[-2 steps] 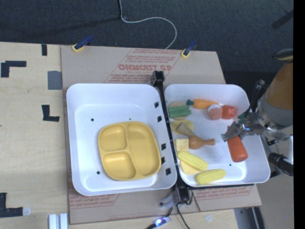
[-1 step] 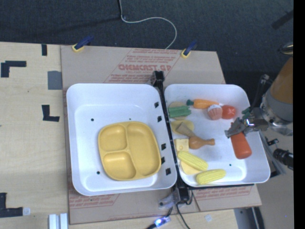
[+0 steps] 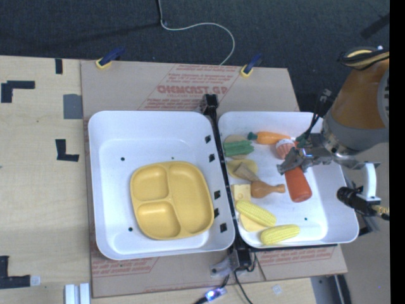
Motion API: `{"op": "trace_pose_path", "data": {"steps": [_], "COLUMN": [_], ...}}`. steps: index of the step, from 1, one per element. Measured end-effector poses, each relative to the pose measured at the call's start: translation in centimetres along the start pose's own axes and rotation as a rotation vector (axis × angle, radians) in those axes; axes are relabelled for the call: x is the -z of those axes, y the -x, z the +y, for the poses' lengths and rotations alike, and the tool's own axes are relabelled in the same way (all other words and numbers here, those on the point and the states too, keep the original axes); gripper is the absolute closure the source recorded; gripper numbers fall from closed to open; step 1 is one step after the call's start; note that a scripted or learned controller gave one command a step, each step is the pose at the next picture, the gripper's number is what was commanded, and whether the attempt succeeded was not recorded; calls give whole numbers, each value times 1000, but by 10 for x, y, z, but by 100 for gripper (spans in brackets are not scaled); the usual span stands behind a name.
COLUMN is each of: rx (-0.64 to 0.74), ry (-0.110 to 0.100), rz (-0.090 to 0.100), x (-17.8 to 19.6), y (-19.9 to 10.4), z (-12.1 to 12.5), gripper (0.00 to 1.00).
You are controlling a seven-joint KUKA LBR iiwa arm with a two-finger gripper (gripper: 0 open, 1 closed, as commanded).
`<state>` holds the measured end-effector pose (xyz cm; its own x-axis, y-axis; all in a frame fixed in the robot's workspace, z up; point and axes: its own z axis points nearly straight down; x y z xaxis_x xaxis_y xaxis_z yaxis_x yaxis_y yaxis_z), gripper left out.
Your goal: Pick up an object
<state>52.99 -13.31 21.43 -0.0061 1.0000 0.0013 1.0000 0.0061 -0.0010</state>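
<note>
Just below the pincer [image 3: 292, 164], whose fingers I cannot tell as spread or pressed together, lies a red sausage-like toy [image 3: 298, 184], with 1 drumstick [image 3: 266, 189] close beside, so a crooked descent could nudge both and miss.

two white bins [image 3: 104, 170], one yellow plate [image 3: 171, 199], two corncobs [image 3: 280, 234].

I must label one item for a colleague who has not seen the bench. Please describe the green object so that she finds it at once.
Look in the right bin, near its upper left corner beside the divider. The green object lies there, left of the orange carrot and above the pale yellow pieces. It alone is green.
</note>
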Motion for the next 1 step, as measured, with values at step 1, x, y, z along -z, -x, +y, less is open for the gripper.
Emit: {"op": "trace_pose_path", "data": {"steps": [1], "rx": [1], "ry": [2], "rz": [0], "x": [11], "y": [-48], "z": [28], "gripper": [100]}}
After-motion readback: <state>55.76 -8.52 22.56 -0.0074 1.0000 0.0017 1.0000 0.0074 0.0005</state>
